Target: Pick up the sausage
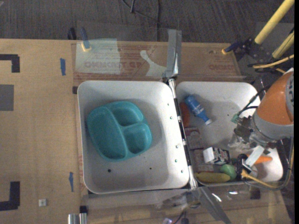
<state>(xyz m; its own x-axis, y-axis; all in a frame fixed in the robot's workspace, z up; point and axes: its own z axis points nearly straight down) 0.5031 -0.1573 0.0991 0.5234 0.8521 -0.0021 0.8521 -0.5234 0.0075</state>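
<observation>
Lying along right bin's [223,107] left wall, sausage [185,115], well apart from pincer [239,133]

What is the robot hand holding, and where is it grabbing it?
Cannot tell: the gripper is a blur over the right bin. The sausage lies apart, by that bin's left wall.

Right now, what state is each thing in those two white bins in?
teal plate: lying right way up in the left bin.
blue bottle: on its side in the right bin.
sausage: lying along the right bin's left wall, untouched.
banana: lying flat at the right bin's near wall.
gripper: low over the right bin's right half, apart from the sausage.
</observation>
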